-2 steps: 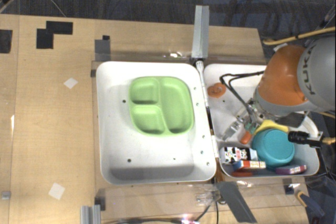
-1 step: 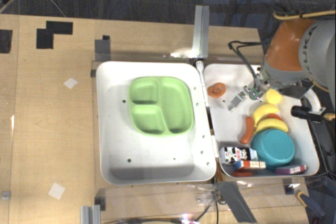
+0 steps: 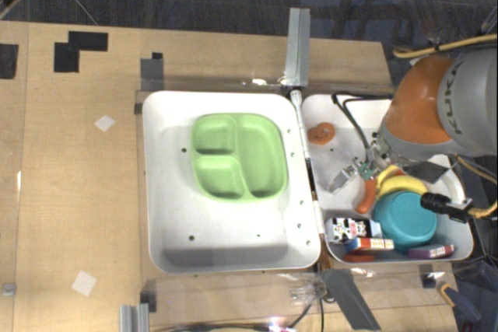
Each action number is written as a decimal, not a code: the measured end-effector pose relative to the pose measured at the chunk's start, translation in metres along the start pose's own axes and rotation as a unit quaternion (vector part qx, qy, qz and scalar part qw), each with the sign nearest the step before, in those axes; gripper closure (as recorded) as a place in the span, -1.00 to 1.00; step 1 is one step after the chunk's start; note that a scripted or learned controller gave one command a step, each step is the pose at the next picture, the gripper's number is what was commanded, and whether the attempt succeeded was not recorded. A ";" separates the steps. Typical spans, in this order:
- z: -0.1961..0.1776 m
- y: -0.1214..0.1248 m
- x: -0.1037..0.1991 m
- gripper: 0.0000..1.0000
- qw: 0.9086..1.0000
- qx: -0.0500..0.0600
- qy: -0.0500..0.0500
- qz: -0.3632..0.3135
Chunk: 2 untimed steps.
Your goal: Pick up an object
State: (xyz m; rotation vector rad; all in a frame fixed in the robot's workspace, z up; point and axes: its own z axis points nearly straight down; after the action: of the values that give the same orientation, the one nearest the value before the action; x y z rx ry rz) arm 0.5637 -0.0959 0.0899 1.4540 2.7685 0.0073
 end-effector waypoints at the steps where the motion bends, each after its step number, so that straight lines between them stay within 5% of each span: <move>1: -0.001 -0.031 0.017 -1.00 1.000 -0.002 -0.001 0.005; 2: -0.002 -0.052 0.026 -1.00 0.999 -0.003 -0.001 0.033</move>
State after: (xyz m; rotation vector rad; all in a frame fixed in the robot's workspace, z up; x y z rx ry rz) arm 0.5064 -0.1036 0.0909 1.5405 2.7149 0.0152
